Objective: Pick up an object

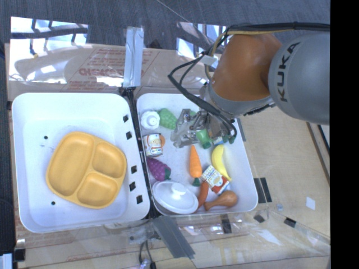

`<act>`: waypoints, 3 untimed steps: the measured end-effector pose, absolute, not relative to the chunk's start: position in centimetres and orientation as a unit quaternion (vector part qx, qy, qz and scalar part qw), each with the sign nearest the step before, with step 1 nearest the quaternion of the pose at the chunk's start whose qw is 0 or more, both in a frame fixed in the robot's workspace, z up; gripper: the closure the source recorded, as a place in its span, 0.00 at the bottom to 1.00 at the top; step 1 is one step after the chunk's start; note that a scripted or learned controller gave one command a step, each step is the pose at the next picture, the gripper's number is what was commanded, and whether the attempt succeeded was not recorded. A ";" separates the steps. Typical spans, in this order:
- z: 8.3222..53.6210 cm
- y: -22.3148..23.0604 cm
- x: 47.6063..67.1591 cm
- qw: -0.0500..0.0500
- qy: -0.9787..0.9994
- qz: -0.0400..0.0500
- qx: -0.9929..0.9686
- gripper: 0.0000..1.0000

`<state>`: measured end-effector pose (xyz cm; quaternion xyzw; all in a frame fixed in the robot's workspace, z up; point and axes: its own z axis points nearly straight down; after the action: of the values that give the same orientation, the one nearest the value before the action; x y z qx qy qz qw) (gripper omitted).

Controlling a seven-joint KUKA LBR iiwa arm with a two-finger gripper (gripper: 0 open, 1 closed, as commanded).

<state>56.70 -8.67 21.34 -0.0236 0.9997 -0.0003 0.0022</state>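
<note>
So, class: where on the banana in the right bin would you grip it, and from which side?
Grip the banana at its middle, across its narrow width, coming from above. It lies flat and lengthwise beside the carrot, its long sides partly free; its upper end sits near the hand.

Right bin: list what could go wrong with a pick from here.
1. The pincer sits low among crowded toys; closing may catch the carrot or the green piece together, or neither.
2. The banana lies close beside it and could get shoved against the right bin's wall.
3. The small can may tip if bumped.
</note>
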 end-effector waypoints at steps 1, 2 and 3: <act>14.2 -11.6 49.1 0.002 0.998 -0.001 -0.063 1.00; 19.4 -6.7 55.8 0.003 0.995 0.000 -0.100 1.00; 14.2 -11.1 49.2 0.011 0.969 -0.004 -0.247 1.00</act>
<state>49.15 -11.07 14.19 -0.2466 0.9690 -0.0036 0.0111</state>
